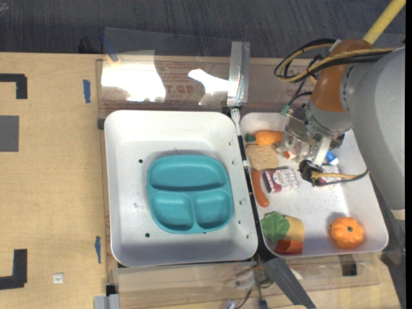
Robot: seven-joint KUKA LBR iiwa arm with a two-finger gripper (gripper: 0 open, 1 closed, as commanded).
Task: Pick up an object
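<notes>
Grey arm (376, 102) over the right bin (367, 205), end effector (308, 148) low among the toys.
Teal tray (190, 193) fills the left bin (122, 172); pumpkin (347, 232) near the front; carrot (269, 137) just beside the end effector, grip can't be told.

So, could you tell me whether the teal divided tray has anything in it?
Empty: the teal divided tray in the left bin shows bare teal in all three compartments.
</notes>
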